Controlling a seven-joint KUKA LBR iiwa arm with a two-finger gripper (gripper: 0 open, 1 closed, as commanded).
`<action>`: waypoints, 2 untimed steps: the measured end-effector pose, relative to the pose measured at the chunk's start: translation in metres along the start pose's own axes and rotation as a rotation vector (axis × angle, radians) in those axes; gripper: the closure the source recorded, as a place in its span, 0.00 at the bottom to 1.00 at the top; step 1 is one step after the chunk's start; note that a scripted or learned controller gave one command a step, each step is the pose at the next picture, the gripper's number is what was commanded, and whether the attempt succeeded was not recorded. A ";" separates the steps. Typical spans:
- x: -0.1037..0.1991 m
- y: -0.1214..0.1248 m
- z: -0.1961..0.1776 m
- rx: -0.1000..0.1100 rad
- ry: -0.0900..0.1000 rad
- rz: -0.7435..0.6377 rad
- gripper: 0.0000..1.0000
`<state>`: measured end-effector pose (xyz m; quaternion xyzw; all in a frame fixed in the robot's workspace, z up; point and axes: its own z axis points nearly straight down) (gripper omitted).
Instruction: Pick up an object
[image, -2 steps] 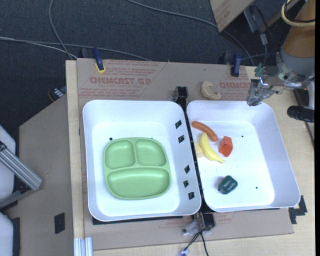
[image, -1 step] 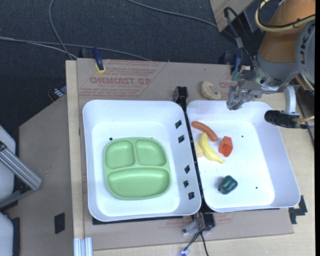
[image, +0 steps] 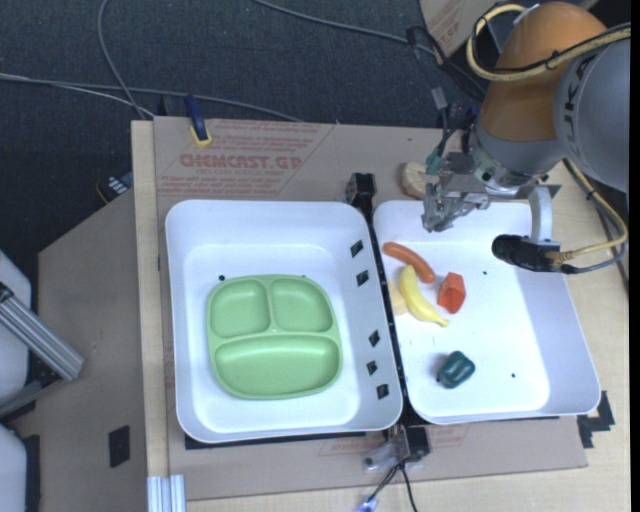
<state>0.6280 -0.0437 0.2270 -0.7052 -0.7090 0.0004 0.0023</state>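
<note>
Four candidates are gathered in the right bin (image: 560, 330): a sausage (image: 410, 261), a banana (image: 420, 301) just beside and below it, a red piece (image: 452, 292) close to the banana's right, and a dark green piece (image: 455, 369) lying apart, nearer the front. The tool (image: 440, 215) is seen above the bin's back edge, near the sausage; nothing is seen held, and whether it is apart or together cannot be told. Because sausage, banana and red piece are crowded, a descent there is likely to nudge a neighbour or pinch two at once. The rounded sausage may be rolled aside. A green tray (image: 273, 335) is seen in the left bin (image: 190, 300).
</note>
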 end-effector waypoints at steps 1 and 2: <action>0.051 -0.011 0.009 0.000 -0.001 0.001 1.00; 0.107 -0.013 0.017 0.000 0.001 -0.001 1.00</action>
